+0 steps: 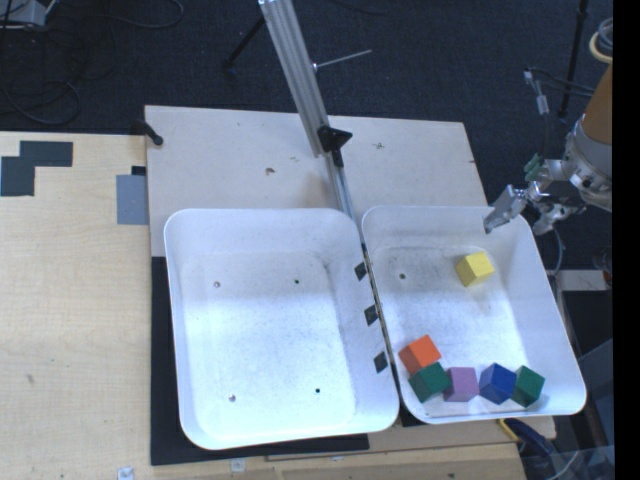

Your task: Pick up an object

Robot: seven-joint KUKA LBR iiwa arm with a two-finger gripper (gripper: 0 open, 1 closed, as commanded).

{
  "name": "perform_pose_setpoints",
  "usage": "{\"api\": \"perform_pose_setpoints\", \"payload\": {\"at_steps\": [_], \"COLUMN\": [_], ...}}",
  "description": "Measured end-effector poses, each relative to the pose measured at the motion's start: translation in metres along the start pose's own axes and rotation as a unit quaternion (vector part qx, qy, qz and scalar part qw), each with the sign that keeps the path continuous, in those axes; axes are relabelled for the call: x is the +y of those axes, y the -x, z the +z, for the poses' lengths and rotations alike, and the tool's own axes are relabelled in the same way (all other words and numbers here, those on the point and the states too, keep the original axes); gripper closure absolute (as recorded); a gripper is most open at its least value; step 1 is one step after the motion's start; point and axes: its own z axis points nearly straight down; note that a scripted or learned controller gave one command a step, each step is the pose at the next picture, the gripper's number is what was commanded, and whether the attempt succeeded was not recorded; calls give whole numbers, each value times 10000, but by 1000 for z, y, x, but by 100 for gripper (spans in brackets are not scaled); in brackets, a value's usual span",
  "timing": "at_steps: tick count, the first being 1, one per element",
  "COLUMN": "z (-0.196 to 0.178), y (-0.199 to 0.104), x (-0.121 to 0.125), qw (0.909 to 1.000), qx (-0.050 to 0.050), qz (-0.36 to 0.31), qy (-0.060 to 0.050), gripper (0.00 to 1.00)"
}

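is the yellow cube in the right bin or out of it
In. The yellow cube lies on the floor of the right bin, alone in its upper part, apart from the other blocks.

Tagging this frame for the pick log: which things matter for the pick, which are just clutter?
For the pick: yellow block, orange block, two green blocks, purple block, blue block, right bin, gripper.

Clutter: left bin, metal rail.

The arm [598, 133] enters at the far right, grey wrist below an orange section. Its gripper [522, 206] points left and slightly down, two fingers [500, 215] spread apart with nothing between them.
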Motion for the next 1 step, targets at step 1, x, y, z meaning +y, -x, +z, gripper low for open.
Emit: {"api": "perform_pose_setpoints", "payload": {"at_steps": [1], "z": [110], "y": [7], "x": [-15], "qw": [10000], "qx": [13], "qz": [24], "qy": [-34], "gripper": [0]}}
